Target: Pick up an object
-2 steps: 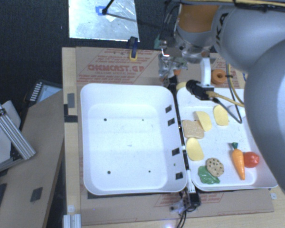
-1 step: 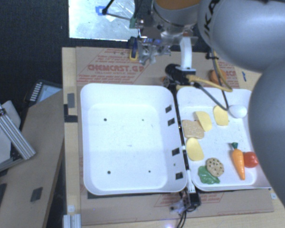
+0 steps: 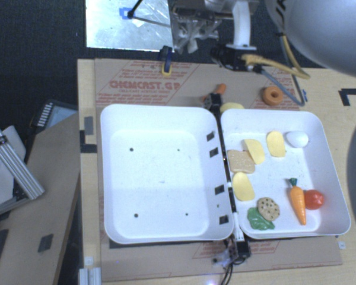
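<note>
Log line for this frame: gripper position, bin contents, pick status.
gripper: raised beyond the bins' far edge | right bin: toy foods incl. carrot, cookie | doughnut: outside on bench | pick: not yet

claw (image 3: 190, 37) high above bench | right bin (image 3: 329, 159): carrot (image 3: 297, 202), tomato (image 3: 314, 199), cookie (image 3: 267, 208), egg (image 3: 296, 139)

Dark floor (image 3: 35, 40) (shiny metal sheet (image 3: 127, 16)) behind bench (image 3: 142, 79)
</note>
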### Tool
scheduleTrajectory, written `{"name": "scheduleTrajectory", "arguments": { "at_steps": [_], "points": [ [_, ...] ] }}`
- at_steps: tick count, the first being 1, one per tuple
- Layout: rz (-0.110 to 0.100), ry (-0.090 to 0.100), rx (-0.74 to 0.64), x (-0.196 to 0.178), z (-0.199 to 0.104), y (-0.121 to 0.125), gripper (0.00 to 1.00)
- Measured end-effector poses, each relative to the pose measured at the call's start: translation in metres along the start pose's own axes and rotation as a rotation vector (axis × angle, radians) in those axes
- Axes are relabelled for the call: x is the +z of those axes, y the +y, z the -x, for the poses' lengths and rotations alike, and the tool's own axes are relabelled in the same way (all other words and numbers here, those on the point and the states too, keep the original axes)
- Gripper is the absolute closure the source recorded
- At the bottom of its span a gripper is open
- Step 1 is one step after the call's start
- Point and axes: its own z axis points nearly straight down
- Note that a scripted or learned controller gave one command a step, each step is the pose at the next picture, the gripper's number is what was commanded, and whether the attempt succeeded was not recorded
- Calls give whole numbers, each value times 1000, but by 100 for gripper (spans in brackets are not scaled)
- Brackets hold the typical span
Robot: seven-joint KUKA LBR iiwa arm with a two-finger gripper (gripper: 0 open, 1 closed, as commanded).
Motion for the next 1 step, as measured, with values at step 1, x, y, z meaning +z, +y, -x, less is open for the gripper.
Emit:
{"name": "scheduleTrajectory", "arguments": {
  "at_steps": [1],
  "points": [
    [-6,-2,0,-57,-36,-21,100]
  ]
}}
